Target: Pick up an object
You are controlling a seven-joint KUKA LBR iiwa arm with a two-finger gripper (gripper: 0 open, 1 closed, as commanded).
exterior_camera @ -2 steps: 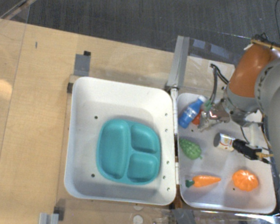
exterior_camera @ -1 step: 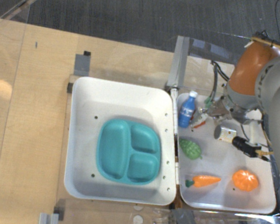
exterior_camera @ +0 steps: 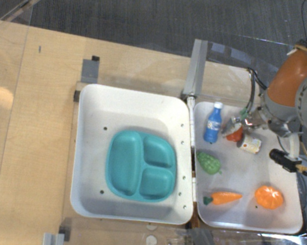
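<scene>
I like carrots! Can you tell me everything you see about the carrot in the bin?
The carrot looks like a plastic toy: a smooth orange body with a small green top. It lies flat on the floor of the right bin, near the front, green end pointing left. Nothing touches it; the orange round toy sits apart to its right.

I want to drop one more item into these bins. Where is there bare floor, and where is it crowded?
Bare floor rings the teal tray in the left bin, widest on its left. In the right bin, a patch lies between green item, carrot and orange. Crowded: top, around bottle and gripper.
</scene>
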